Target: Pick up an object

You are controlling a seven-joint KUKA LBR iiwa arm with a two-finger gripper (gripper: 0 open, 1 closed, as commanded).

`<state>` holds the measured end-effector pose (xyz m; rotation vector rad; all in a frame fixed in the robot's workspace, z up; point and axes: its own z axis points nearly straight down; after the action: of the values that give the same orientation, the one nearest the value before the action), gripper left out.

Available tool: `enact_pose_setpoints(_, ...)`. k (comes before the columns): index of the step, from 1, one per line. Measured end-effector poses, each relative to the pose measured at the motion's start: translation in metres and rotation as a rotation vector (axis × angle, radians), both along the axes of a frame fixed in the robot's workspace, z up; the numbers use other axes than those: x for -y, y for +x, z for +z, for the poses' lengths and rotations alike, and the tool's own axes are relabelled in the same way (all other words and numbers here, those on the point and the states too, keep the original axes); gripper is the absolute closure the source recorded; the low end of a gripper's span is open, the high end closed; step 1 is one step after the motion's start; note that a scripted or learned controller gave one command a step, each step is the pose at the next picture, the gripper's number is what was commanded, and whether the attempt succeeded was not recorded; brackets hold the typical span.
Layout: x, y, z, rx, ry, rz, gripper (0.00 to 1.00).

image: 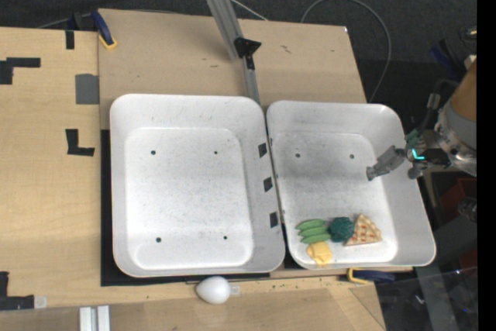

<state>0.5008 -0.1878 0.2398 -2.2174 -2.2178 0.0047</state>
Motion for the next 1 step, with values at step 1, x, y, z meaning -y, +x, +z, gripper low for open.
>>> enact_pose_setpoints(1,-0.0001,0.0010,0.0023,0.005,-0.001,0.001,0.00)
